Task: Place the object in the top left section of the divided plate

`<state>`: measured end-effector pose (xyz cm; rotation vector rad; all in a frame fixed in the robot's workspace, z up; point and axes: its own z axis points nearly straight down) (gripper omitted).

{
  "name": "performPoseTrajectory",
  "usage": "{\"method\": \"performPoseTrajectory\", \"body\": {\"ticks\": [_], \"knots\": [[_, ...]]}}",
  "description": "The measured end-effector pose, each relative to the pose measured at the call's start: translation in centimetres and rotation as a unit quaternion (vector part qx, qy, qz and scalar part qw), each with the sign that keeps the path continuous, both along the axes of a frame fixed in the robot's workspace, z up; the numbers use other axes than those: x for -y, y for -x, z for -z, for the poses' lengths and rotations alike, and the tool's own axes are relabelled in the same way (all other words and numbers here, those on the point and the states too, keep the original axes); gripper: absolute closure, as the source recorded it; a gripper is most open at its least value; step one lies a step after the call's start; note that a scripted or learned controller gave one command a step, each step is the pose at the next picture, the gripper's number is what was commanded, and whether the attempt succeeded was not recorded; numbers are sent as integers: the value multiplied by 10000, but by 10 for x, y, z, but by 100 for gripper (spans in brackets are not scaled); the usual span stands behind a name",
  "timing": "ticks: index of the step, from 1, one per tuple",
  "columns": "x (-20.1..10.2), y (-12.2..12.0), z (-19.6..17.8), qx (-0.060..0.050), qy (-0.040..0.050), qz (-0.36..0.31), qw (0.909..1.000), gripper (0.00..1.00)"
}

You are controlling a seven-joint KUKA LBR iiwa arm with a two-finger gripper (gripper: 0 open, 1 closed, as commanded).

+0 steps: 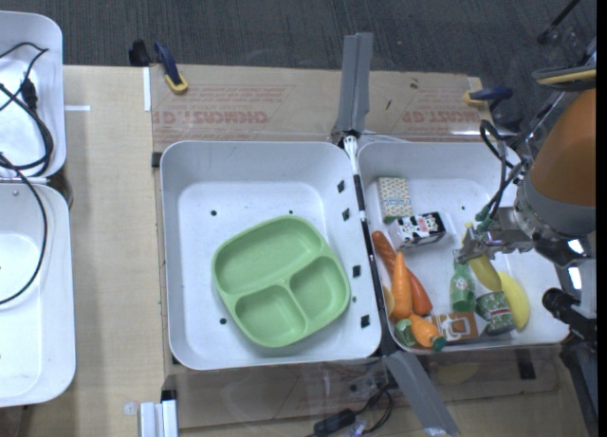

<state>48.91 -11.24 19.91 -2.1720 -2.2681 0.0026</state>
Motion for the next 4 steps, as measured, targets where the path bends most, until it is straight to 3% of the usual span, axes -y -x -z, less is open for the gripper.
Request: {"method": "performPoseTrajectory", "body": {"ticks": [1, 2, 3, 4], "knots": [[-67, -22, 0, -3, 4, 322, 9995, 100], [-69, -31, -43, -1, 6, -365, 9993, 100], [-184, -28, -66, -2, 6, -338, 9994, 100], [-235, -46, -17, -16, 11, -558, 9984, 100]]}}
